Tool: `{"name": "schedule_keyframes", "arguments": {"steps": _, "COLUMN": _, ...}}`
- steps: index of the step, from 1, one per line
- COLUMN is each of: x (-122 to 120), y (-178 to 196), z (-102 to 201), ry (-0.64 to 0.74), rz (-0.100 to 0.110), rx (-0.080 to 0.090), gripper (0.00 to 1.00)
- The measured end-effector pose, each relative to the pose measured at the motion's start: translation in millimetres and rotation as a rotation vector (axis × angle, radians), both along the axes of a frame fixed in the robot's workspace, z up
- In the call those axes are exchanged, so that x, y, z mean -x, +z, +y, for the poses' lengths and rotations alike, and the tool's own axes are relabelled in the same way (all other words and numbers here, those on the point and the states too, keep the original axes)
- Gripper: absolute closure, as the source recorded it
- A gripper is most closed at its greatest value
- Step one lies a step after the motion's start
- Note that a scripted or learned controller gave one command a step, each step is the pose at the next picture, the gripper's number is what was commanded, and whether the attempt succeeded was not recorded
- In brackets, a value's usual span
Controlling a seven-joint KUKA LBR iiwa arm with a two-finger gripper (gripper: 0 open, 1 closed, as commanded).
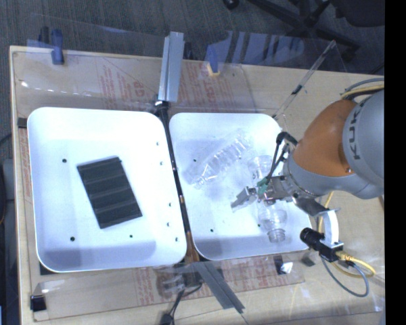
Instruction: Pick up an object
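In the left bin (47,134) a black ribbed rectangular pad (109,191) lies flat, tilted a little. The right bin (189,131) has a clear plastic bottle (220,160) lying on its side in the middle. A second, smaller clear bottle (274,221) lies near the bin's front right corner, neck toward the front. My gripper (252,196) hangs low over the right bin's right half. It is just right of the big bottle and right above the small one. I cannot see whether it touches either bottle.
The grey and orange arm (331,154) covers the right bin's right edge. A metal bar (170,66) stands behind the gap between the bins. Blue clips (57,46) hold a clear sheet at the back of the bench.
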State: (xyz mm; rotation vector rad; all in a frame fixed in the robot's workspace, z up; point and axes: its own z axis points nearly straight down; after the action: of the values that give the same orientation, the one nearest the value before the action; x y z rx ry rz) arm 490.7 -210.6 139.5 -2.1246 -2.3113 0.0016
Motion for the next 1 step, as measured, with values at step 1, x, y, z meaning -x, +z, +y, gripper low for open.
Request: {"name": "schedule_keyframes", "arguments": {"steps": 1, "x": -45.3, "y": -8.9, "z": 83.3, "ry": 0.020, "rz": -0.001, "rx": 0.001, "gripper": 0.00}}
